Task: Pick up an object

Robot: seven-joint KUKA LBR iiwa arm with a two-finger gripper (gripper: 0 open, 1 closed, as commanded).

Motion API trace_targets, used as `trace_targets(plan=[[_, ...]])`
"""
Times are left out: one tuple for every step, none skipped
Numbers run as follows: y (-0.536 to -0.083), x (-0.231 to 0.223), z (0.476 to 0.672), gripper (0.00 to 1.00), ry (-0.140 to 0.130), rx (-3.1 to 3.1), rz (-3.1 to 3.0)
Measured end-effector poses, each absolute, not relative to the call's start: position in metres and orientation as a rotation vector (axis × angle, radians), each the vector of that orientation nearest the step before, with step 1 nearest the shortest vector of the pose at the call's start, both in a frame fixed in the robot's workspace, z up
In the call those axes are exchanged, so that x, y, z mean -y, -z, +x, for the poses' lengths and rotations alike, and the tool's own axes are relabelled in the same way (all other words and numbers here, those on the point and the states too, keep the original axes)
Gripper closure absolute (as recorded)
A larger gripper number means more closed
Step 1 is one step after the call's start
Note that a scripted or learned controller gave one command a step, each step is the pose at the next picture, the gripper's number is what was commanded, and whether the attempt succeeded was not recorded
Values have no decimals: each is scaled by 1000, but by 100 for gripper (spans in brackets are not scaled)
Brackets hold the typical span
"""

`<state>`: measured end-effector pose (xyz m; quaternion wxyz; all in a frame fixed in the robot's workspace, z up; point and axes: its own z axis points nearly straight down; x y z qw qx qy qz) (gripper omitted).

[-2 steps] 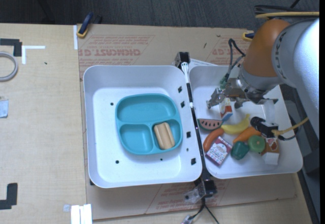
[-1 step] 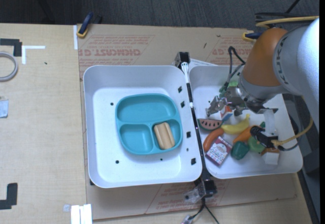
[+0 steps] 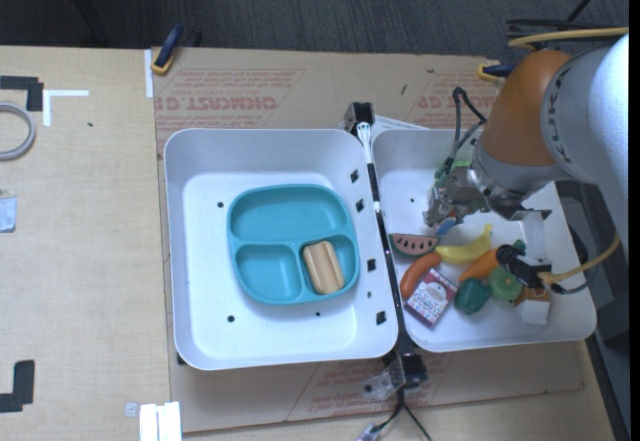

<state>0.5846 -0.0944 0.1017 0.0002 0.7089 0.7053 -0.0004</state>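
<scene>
My gripper (image 3: 447, 212) hangs low over the right bin (image 3: 400, 164), just above a pile of toy food. Directly below and beside it lie a yellow banana (image 3: 464, 251) and a watermelon slice (image 3: 411, 245). An orange carrot (image 3: 418, 272), a small red packet (image 3: 429, 299), a green pepper (image 3: 473, 296) and another orange piece (image 3: 482, 264) crowd the bin's near half. Nothing is visibly between the fingers. The arm's wrist hides the bin's far right part.
The left bin (image 3: 190, 259) holds a teal divided plate (image 3: 255, 219) with a hot-dog bun (image 3: 322, 266) in its lower right compartment. A white block (image 3: 535, 309) sits at the right bin's near right corner. Cables run along the arm and below the bins.
</scene>
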Motion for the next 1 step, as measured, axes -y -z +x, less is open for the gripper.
trace_targets(plan=[[-220, 55, 573, 100, 0, -2223, 2218]])
